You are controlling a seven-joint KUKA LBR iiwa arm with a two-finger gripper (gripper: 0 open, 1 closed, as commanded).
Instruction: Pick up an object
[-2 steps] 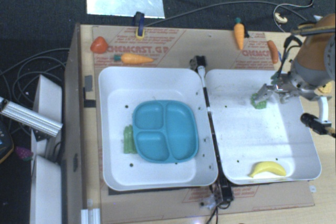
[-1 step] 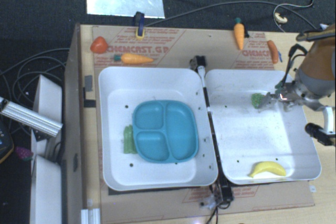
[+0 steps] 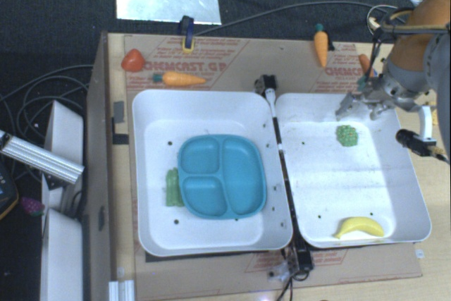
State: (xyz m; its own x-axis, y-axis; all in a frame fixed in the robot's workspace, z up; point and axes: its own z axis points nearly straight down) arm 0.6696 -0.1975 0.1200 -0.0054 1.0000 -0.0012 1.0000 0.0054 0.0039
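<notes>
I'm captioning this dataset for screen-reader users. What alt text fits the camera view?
A grey robot arm's end effector hovers over the right white bin, just above a green broccoli piece, with a yellow banana near that bin's front edge. The left white bin holds a blue divided plate and a green item beside it.

You see a grey arm (image 3: 417, 67) with an orange band (image 3: 431, 12) above its wrist, thin cables looped beside that band, and a metallic grey two-finger gripper (image 3: 361, 106) below.
</notes>
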